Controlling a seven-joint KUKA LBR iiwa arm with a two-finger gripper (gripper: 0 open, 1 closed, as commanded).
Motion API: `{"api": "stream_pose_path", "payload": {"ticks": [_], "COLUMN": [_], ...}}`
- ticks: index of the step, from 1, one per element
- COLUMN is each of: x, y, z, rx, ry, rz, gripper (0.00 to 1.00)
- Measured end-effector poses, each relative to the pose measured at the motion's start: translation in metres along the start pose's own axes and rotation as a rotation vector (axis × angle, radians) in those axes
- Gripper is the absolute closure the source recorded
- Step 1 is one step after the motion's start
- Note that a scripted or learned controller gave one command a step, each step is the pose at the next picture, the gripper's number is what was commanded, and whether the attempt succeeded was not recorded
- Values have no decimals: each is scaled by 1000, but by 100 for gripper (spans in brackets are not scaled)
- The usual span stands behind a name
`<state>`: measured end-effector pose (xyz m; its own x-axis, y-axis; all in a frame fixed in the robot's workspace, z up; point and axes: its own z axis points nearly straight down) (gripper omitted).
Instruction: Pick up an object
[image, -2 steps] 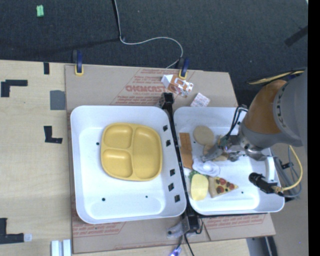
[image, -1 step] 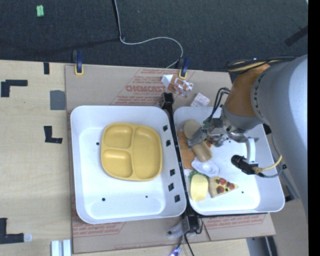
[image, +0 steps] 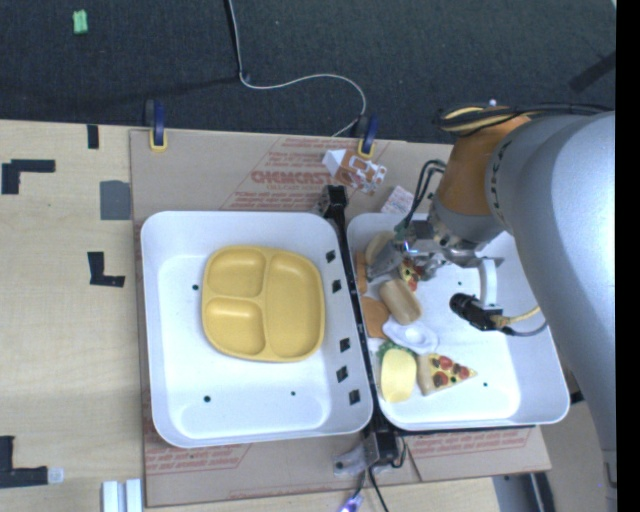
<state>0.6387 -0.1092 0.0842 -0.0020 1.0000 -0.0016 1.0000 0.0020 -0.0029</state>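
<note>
Several toy food pieces lie along the left side of the right bin (image: 520, 400). Among them are a pizza slice (image: 443, 373), a yellow block (image: 397, 375), a white piece (image: 408, 334), a tan bread-like roll (image: 400, 298) and an orange flat piece (image: 373, 316). My gripper (image: 402, 256) hangs low over the upper left corner of this bin, just above the roll. A small red and yellow item (image: 409, 271) sits right at its tip. The grey arm with its orange band (image: 470, 175) hides the bin's upper right part.
The left bin (image: 170, 380) holds a yellow divided plate (image: 264, 302). A black divider with clips (image: 345, 300) runs between the bins. A crumpled wrapper (image: 355, 170) and a blue clamp (image: 368, 130) lie beyond the bins. A black cable (image: 480, 312) loops beside the gripper.
</note>
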Motion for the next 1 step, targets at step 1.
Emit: {"api": "stream_pose_path", "payload": {"ticks": [1], "x": [0], "y": [0], "z": [-10], "rx": [-1], "ry": [-1], "rz": [0], "gripper": [100]}}
